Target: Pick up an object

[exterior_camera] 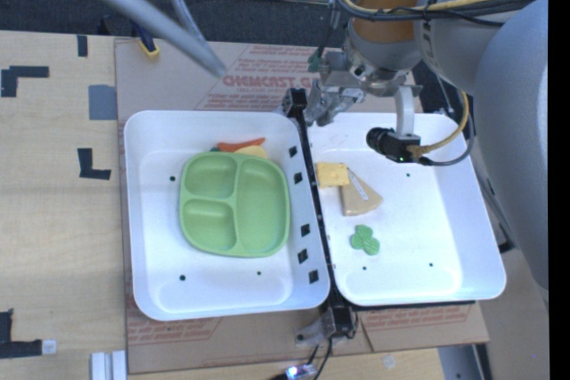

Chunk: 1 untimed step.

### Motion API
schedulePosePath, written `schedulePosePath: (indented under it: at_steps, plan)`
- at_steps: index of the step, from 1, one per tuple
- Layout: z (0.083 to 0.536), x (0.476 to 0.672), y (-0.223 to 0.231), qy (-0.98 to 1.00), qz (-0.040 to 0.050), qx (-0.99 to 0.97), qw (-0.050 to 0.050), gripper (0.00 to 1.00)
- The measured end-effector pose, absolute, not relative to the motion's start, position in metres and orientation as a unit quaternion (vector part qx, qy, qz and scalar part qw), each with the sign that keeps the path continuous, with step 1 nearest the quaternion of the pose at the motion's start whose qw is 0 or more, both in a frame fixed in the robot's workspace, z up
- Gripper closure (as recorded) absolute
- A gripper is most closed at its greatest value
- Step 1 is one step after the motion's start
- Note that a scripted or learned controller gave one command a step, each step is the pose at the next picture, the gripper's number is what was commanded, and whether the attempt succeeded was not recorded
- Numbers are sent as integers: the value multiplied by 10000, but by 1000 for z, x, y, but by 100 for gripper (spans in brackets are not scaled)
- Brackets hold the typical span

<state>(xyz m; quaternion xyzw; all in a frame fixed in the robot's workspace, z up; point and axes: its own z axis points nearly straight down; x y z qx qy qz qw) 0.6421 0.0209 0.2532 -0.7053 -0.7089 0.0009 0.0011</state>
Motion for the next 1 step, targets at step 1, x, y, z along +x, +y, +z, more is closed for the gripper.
schedulePosePath:
  at_steps: [1]
  plan:
    - [251,623,63,-7088,10,-7054,13,100]
